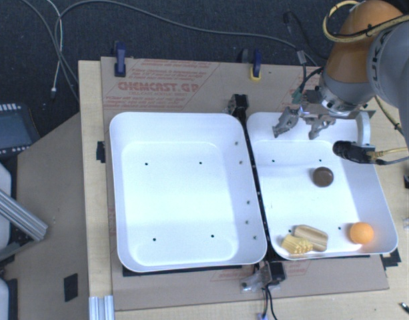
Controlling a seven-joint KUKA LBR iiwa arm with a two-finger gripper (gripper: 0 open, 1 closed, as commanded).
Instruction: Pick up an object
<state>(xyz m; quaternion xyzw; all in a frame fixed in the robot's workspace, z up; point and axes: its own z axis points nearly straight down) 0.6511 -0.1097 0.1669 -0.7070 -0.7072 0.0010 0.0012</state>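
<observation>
While the left bin [177, 185] lies bare, the right bin [284, 199] keeps the pickable things along its near side: yellow corn [296, 246], a tan block [311, 235], a brown ball [323, 176], an orange ball [361, 233]. The gripper [299, 127] hangs spread and unloaded over the far rim, likely between tries.

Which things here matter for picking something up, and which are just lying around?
For the job: gripper, open above the right bin; brown ball; orange ball; corn; bread roll.

Lying about: left bin, blue clamps, cables.
</observation>
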